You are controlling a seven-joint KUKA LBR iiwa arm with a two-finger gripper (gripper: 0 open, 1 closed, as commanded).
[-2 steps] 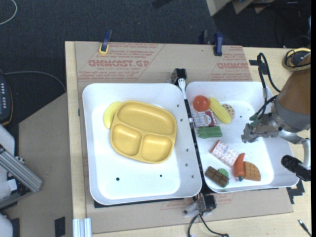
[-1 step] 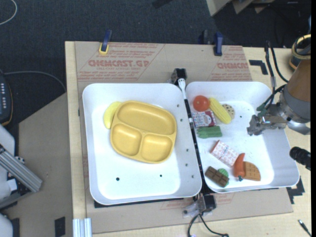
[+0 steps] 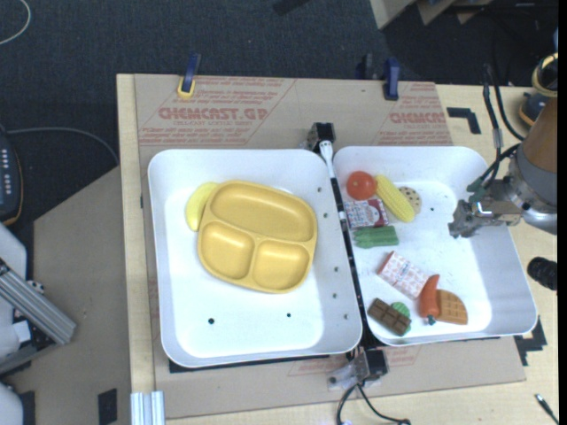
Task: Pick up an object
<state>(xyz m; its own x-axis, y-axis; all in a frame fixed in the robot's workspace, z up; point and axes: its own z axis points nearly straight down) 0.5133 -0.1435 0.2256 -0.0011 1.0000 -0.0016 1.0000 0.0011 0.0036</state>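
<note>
Toy food [image 3: 400, 277] clustered at centre-right of frame, well apart from gripper [image 3: 462, 222] at right, finger state impossible to tell: best lowered squarely over one isolated piece.

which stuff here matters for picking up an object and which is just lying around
Belongs to the job:
- gripper, over the right bin
- tomato
- corn cob
- green block
- pink packet
- carrot
- waffle
- chocolate bar

Lying about:
- yellow divided tray in the left bin
- clamps on the board
</note>
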